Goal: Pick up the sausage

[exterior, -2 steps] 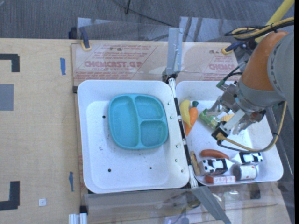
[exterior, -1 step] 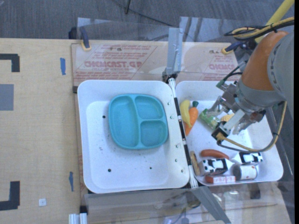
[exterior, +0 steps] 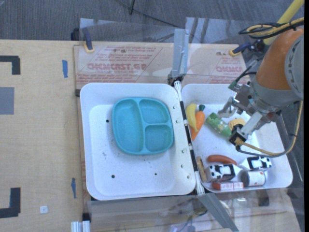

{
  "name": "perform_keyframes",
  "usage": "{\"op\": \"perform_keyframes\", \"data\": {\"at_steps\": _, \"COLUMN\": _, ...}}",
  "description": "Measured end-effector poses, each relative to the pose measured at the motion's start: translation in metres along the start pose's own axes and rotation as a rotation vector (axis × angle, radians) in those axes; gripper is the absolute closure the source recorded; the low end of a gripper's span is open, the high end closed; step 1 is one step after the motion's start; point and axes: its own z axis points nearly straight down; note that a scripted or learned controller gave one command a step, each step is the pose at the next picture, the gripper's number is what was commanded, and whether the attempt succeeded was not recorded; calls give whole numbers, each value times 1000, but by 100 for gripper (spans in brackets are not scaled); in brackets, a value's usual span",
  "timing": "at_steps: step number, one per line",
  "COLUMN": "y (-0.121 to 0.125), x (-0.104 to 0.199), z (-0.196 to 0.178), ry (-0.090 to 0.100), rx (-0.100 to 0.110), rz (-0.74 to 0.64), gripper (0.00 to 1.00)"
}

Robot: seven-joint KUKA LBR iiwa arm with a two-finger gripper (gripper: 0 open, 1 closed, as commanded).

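Well left of the gripper sits the teal plate — not part of the job. The sausage lies loose, apart from the gripper and nearer the camera, apparently not yet grasped. Whether the gripper is wide or narrow I cannot tell — reach, grasp and lift all remain.

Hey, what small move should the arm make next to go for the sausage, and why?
Probably shift the gripper toward the view's lower edge until it sits over the sausage. It hangs above the green bottle, while the sausage lies lower in the right bin, just above a cow-patterned toy. Descend only after that.
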Motion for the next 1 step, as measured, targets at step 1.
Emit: {"op": "perform_keyframes", "data": {"at_steps": 1, "y": -53, "x": -53, "z": 108, "ry": 7, "rx": -5, "rz": 6, "gripper": 0}}
